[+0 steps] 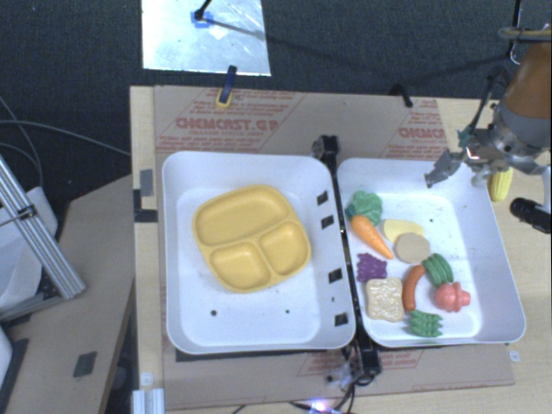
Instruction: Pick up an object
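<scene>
Toy foods (412, 248) are seen clustered in the right bin (483, 248), a carrot (373, 236) laid just below a green leafy piece (366, 203) and a tomato (451, 297) set toward the near right. The hand (453, 166) is pictured over that bin's far edge; whether it is open or closed cannot be told. A yellow tray (250, 235) is held in the left bin (185, 197).
</scene>
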Tool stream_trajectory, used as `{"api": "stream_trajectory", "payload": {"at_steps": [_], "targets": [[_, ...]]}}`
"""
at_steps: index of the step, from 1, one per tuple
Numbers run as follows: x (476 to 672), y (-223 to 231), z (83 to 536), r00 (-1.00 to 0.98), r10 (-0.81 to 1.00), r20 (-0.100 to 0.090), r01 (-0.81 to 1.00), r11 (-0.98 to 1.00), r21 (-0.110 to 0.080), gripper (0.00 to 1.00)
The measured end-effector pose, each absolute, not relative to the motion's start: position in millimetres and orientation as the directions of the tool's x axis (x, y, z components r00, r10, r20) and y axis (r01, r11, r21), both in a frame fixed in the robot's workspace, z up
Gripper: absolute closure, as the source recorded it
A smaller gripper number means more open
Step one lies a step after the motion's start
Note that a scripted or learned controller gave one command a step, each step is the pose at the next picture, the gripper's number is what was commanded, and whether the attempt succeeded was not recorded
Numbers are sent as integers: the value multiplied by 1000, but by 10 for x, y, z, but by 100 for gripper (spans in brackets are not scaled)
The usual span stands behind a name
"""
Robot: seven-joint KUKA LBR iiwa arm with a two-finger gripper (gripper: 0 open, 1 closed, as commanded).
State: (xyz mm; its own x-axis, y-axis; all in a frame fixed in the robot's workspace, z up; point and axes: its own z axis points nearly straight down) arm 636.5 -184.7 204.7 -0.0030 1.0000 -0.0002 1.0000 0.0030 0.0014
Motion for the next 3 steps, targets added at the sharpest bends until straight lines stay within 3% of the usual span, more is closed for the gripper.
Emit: {"api": "stream_trajectory", "payload": {"at_steps": [1,2,3], "targets": [[5441,-1667,789,1,1000,6,1000,-1,-13,0],[4836,-1152,838,-1,1000,4,1000,1,-5,0],[4883,-1178,957,-1,1000,0,1000,1,5,100]]}}
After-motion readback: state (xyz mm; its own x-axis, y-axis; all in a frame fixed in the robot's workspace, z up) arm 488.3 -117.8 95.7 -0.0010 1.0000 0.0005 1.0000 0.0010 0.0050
